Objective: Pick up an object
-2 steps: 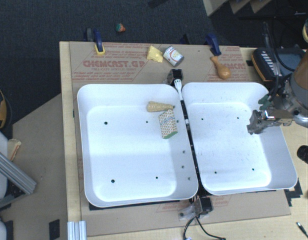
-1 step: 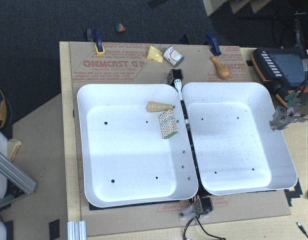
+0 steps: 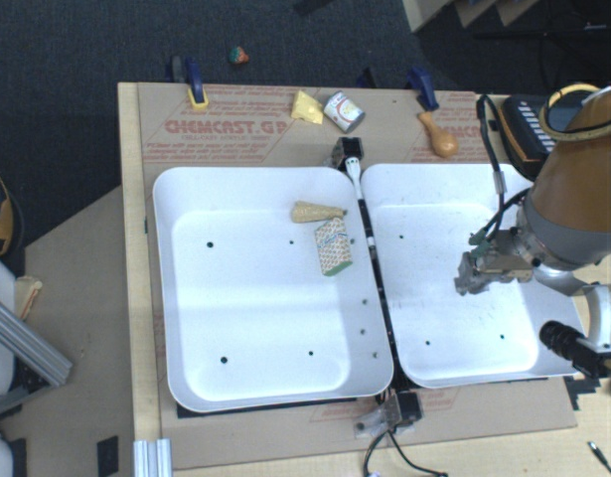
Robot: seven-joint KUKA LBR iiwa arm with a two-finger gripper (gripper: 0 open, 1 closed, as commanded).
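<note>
Two objects lie in the left bin point(image 3: 186, 296) near its back right: a tan cone-shaped piece point(image 3: 316, 212) and, just in front of it, a small green-and-white patterned packet point(image 3: 333, 245). My gripper point(image 3: 476, 276) hangs over the right bin point(image 3: 434, 346), towards its right side, well apart from both objects. I see nothing held at the gripper.
On the bench behind the bins lie a yellow wedge point(image 3: 307, 108), a small white box point(image 3: 344, 111) and a brown wooden piece point(image 3: 439, 135). Blue clamps point(image 3: 195, 79) hold the board's back edge. Cables run along the right bin's far right side.
</note>
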